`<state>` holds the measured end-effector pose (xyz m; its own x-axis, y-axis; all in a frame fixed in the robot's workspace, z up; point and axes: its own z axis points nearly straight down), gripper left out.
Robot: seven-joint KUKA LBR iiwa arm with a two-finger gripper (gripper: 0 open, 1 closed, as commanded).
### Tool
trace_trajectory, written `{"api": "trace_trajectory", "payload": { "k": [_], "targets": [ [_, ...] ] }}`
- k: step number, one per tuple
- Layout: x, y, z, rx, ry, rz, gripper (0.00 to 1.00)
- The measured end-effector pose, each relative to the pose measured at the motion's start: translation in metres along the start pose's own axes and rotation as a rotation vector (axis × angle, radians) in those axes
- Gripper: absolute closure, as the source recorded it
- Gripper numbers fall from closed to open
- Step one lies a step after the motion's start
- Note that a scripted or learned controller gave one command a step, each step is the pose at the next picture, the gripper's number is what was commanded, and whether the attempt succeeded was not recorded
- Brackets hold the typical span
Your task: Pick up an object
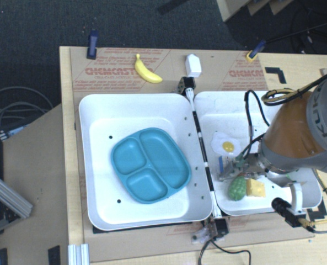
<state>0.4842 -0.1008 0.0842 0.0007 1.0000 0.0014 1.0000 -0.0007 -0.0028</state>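
The right bin [229,101] holds a white fried-egg toy with a yellow yolk [225,146], a bumpy green item [237,189], a yellow wedge [256,189] and a small blue piece [221,163]. My gripper [232,170] reaches in from the right and sits low in this bin, just above the green item and right of the blue piece. The arm's grey body and orange band [287,131] hide the bin's right part. I see nothing held between the gripper's tips.
The left bin [97,120] holds a blue three-part plate [149,164]. A yellow banana [147,70] and a white block [193,65] lie on the bench behind the bins. Black cables [251,106] hang over the right bin.
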Motion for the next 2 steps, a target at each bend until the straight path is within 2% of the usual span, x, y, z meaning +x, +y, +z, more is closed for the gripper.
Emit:
{"api": "trace_trajectory", "payload": {
  "k": [1, 2],
  "targets": [
    [-0.0002, 0.0751, -0.0007, -0.004, -0.002, -0.002, 0.00],
    [-0.0002, 0.0752, -0.0104, -0.005, -0.002, -0.002, 1.00]
  ]
}}
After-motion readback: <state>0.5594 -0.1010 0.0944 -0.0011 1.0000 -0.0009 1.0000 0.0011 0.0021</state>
